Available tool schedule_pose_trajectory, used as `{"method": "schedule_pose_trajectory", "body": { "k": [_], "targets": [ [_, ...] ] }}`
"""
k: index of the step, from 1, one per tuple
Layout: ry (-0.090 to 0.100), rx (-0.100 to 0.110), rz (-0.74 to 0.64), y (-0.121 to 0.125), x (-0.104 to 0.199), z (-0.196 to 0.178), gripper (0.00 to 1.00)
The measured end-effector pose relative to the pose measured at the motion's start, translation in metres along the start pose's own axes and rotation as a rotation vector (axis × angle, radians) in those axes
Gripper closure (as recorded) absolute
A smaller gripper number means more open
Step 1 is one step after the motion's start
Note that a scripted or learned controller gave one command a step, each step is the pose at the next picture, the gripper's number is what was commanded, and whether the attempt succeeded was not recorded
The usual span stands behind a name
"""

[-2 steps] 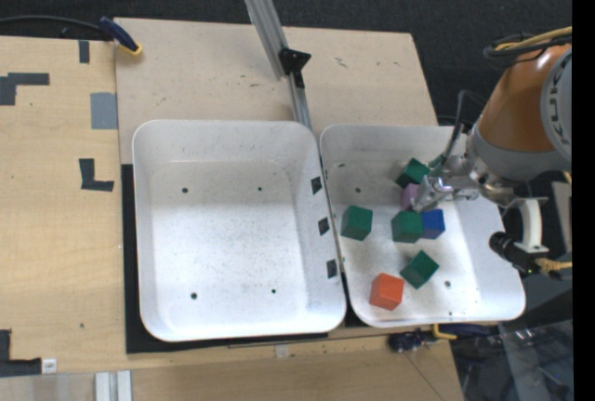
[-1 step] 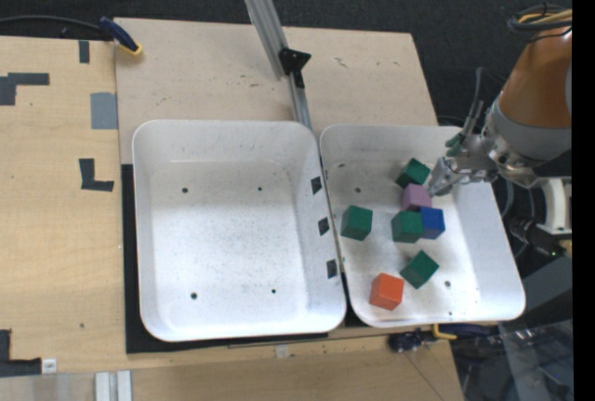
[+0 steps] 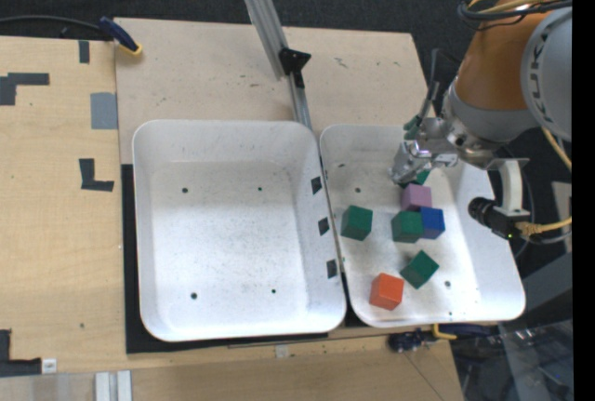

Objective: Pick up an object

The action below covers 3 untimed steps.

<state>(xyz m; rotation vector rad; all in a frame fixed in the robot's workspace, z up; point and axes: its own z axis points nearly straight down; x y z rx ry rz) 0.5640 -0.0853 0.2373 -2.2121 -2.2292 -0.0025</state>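
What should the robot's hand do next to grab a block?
Probably lower a little onto the pink block. The hand sits just above it in the right bin, with the blue block and a green block crowding right behind. It should come straight down so it doesn't bump them. I can't tell how its grip stands.

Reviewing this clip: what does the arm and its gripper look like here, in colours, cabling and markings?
The arm is grey with a broad orange band above the wrist and dark lettering on its grey shell. Yellow and black cables loop over the top. The gripper is small, silvery metal with dark parts.
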Motion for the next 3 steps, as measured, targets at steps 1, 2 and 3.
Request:
{"method": "schedule_pose_trajectory", "body": {
  "k": [1, 2, 3],
  "targets": [
    [0.000, 0.002, 0.001, 0.017, 0.059, 0.010, 1.00],
    [-0.001, 0.002, 0.001, 0.035, 0.104, 0.017, 1.00],
    [0.000, 0.002, 0.000, 0.047, 0.166, 0.020, 1.00]
  ]
}}
